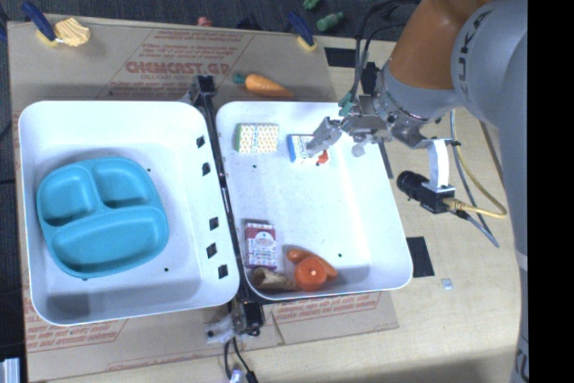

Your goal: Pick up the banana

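The grey arm with its orange band reaches in from the right, and its gripper [323, 142] hangs over the far part of the right-hand shallow white bin [377, 220]. It sits just above a small blue-and-white packet [299, 146] and a little red scrap [322, 159]. At this slant I cannot tell whether the jaws are wide or narrow, and nothing shows between them. The likeliest banana is the dull yellow-brown piece [269, 280] wedged in the near corner of that bin, touching a round orange-red fruit [313, 272] and just beside a dark red carton [260, 245]; it is too small to be sure of. If so, the gripper is well apart from it, probably because the program aimed at the packet instead. A corner hold like that looks awkward, since the bin's walls and its neighbours crowd any approach. The left bin [108, 117] holds a blue compartment tray [100, 215], and both bins rest on the tabletop [466, 282].
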Controlling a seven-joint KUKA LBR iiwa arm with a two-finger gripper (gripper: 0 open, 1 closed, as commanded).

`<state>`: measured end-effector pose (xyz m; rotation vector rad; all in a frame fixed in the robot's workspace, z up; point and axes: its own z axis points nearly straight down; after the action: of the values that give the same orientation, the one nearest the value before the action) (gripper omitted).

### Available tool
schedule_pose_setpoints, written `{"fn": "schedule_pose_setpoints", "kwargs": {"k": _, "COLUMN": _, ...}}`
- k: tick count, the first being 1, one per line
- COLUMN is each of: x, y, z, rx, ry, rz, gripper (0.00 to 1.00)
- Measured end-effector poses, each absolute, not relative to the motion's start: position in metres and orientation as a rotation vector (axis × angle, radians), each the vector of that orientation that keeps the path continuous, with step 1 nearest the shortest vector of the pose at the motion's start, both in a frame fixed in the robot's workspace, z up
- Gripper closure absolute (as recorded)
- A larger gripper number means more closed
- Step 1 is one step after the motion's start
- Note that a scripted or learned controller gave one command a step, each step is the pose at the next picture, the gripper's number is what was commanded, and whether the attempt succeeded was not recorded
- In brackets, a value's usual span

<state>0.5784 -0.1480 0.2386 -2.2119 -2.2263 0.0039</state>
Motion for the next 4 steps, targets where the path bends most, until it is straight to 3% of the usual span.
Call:
{"fn": "schedule_pose_setpoints", "kwargs": {"k": 1, "x": 0.592, "y": -0.195, "z": 0.375, "rx": -2.298, "ry": -2.145, "rz": 0.001, "gripper": 0.00}}
{"fn": "schedule_pose_setpoints", "kwargs": {"k": 2, "x": 0.557, "y": -0.096, "z": 0.348, "rx": -2.479, "ry": -1.924, "rz": 0.005, "gripper": 0.00}}
{"fn": "schedule_pose_setpoints", "kwargs": {"k": 3, "x": 0.566, "y": -0.162, "z": 0.389, "rx": -2.580, "ry": -1.791, "rz": 0.005, "gripper": 0.00}}
{"fn": "schedule_pose_setpoints", "kwargs": {"k": 4, "x": 0.558, "y": -0.069, "z": 0.372, "rx": -2.733, "ry": -1.542, "rz": 0.008, "gripper": 0.00}}
